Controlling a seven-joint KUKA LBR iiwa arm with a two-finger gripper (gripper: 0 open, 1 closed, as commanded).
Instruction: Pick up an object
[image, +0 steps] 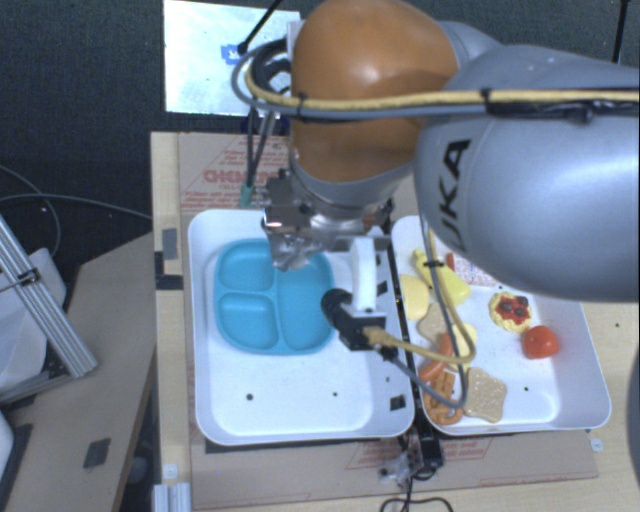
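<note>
My gripper hangs over the left bin, right above the far right part of a blue divided plate that lies in it. The big grey and orange wrist hides the gripper's tip from this angle. The right bin holds toy food: a red tomato, a small pizza piece, a slice of toast, yellow pieces and an orange piece. I see nothing held in the gripper.
A yellow cable and a black fitting trail from the wrist across the wall between the bins. The bins rest on cardboard. An aluminium frame stands at the left.
</note>
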